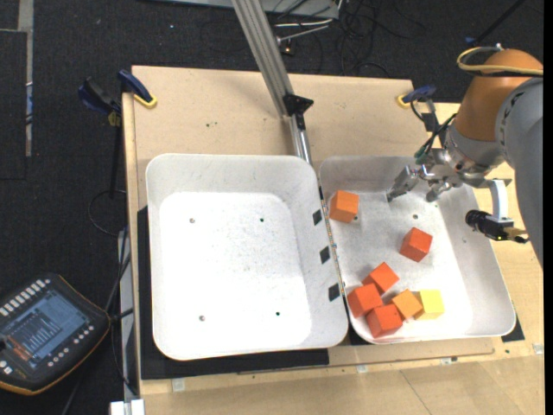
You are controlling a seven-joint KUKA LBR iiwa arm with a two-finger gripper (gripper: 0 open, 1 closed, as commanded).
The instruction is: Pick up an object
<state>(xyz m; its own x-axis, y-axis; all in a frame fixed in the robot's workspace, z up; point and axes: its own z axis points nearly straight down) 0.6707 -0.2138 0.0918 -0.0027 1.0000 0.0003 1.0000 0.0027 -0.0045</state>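
Note:
The right bin (484, 275) holds several blocks. One orange cube (345, 206) sits alone near the bin's left wall. A red-orange cube (416, 244) lies mid-bin. At the front is a cluster of red-orange cubes (373, 297) with an orange block (407, 303) and a small yellow block (430, 302). My gripper (416, 186) hangs over the far part of the right bin, fingers spread apart and open, with nothing between them. It is right of the lone orange cube and behind the mid-bin cube.
The left bin (229, 253) stands beside the right one, sharing a middle edge with black tabs. A slanted metal pole (268, 50) crosses above the bench's back. Blue clamps (130, 85) grip the board's corners. A teach pendant (43, 327) lies at lower left.

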